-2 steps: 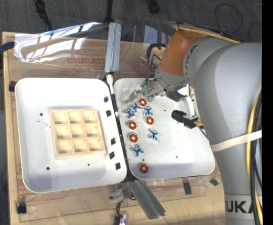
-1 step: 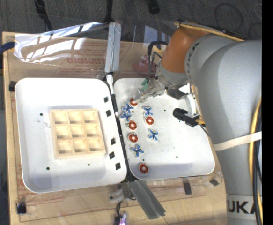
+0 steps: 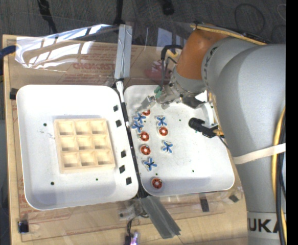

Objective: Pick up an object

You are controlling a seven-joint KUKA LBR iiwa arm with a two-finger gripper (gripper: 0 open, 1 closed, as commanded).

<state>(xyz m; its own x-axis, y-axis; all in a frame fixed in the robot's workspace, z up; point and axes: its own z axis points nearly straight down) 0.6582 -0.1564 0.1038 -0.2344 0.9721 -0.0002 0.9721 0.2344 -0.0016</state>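
We see the gripper (image 3: 159, 97) lowered over the far corner of the right bin (image 3: 210, 172); we cannot tell how it is set. The pickable pieces, red rings (image 3: 145, 136) and blue jacks (image 3: 161, 121), lie scattered just below it, placed within easy reach.

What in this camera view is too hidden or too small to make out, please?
- The hand: its fingertips are too small and cluttered to show any grip.
- Right bin: its right side is covered by the arm.
- The red rings and blue pieces: too small to identify.
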